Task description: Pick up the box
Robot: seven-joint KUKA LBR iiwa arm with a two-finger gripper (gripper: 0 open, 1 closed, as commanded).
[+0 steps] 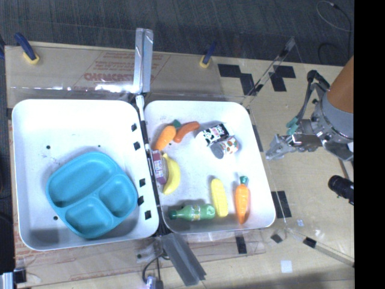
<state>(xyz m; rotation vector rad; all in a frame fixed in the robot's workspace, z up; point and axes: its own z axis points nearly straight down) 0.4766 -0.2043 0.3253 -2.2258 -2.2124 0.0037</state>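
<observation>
The gripper point(278, 147) stood outside the right bin point(255, 131), just past its right wall, over the bench point(301, 185); whether it was released or clenched could not be told, and nothing was seen in it; the box point(214, 133), black and white, lay in the bin's upper right part, to the gripper's left and slightly toward the far rim, long axis roughly along that rim, a small cup point(224, 147) touching its near side; the bin floor was white and crowded
</observation>
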